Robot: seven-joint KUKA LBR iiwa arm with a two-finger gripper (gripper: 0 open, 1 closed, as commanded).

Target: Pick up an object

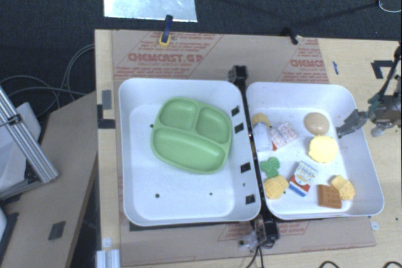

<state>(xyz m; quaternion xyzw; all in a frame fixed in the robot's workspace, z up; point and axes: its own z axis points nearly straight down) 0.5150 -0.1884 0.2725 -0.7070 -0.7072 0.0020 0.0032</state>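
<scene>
Nearest us, along the front wall of the right bin [367,163], a brown waffle square [328,196] is lying beside a yellow cracker [343,187], with a small carton [304,175] and a green piece [271,166] just behind. Farther back, a yellow disc [323,149] is sitting close to a tan bun [316,123]. The green divided plate [191,135] is resting alone in the left bin [135,154].

The gripper [349,125] is hanging over the right bin's right rim, level with the tan bun; whether it is open or closed we cannot tell (too small and blurred).

We are judging the approach as only beginning. The bun is lying nearest the gripper, apart from its neighbours, slightly oval, its long axis running roughly left-right across the view and pointing nowhere in particular. We are advising a descent centred over it, closing across the shorter width and keeping clear of the disc.
</scene>
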